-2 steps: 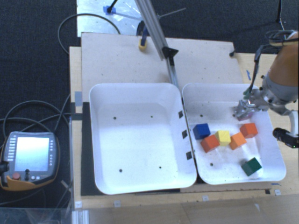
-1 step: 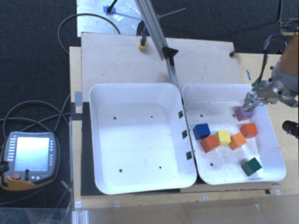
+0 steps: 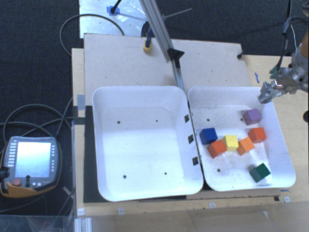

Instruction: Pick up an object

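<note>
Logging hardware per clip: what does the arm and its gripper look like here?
Little of the arm is in frame: an orange band above a grey metallic wrist. The gripper is small, silvery-grey metal. Thin dark cables run down toward the wrist.

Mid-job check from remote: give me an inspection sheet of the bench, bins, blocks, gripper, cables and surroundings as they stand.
Surface: wooden bench bearing left white bin and right white bin.
Job's things: in the right bin, purple block, blue block, yellow block, green block, three orange blocks.
Clutter: nothing seen.
Gripper: gripper above the right bin's far right rim, holding nothing.
Cables: black cables on the floor.
Surroundings: teach pendant, dark carpet.
</note>
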Controlling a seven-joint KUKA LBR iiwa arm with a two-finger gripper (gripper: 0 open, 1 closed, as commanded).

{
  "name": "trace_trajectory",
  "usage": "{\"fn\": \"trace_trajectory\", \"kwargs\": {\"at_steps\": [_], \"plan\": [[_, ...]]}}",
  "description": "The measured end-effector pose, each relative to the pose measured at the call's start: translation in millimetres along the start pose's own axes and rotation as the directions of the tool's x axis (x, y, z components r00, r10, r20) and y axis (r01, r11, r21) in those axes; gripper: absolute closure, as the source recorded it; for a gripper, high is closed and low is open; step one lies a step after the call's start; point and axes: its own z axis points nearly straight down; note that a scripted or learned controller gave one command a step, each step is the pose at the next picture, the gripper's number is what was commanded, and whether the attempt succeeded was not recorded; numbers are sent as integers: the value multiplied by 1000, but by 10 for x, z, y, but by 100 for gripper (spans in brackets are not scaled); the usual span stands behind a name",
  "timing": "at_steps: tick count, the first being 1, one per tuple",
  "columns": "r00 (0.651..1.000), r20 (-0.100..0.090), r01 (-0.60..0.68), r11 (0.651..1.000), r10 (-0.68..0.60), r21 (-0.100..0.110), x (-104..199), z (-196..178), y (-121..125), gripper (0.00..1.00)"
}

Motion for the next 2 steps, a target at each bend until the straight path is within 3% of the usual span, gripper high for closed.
{"fn": "trace_trajectory", "kwargs": {"at_steps": [2], "plan": [[1000, -5, 4, 1000, -4, 11, 992, 314, -221, 100]]}}
